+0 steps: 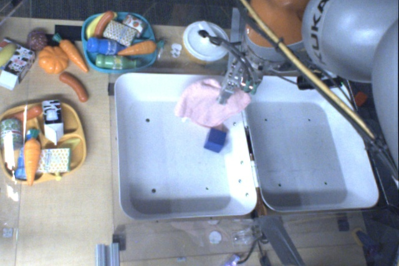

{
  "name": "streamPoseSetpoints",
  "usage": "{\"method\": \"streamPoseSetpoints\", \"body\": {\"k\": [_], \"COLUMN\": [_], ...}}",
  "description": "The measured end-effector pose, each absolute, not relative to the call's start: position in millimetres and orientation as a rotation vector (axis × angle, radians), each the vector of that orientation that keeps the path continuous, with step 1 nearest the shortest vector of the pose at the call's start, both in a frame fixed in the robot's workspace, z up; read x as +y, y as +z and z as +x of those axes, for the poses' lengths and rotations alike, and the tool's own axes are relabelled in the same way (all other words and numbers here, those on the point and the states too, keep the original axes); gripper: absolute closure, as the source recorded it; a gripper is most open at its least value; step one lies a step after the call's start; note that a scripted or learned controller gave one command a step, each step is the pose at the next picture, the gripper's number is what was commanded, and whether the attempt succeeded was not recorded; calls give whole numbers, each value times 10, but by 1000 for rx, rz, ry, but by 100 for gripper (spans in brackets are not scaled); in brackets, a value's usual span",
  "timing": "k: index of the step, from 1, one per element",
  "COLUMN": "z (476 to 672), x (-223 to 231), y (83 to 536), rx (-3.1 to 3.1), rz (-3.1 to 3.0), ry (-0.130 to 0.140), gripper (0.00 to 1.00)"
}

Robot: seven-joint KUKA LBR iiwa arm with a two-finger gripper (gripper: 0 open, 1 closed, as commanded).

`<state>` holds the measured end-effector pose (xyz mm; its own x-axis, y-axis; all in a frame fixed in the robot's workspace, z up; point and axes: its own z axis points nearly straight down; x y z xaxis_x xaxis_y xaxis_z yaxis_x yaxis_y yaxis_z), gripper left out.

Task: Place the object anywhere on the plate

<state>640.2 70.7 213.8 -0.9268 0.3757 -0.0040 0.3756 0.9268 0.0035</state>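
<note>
Here the hand (225,95) pinches a crumpled pink cloth (206,106) beside a blue cube (216,140).

Soft matt pink cloth (209,106), smooth white plastic bins (156,196), glossy grey arm shell (349,28), matt blue block (216,140)

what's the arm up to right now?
The KUKA arm reaches in from the right, and its gripper sits over the pink cloth at the back of the left bin. A blue cube lies in front of the cloth, touching or just clear of it. I can't see a plate in either bin, and nothing is visibly grasped.
</note>
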Motion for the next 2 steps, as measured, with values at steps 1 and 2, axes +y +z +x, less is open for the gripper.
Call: {"method": "streamPoseSetpoints", "body": {"k": [1, 2], "z": [6498, 6499], "x": [1219, 1217], "y": [2203, 2206], "rx": [3135, 3134], "rz": [-1, 0], "ry": [5, 5], "gripper": [100, 0]}}
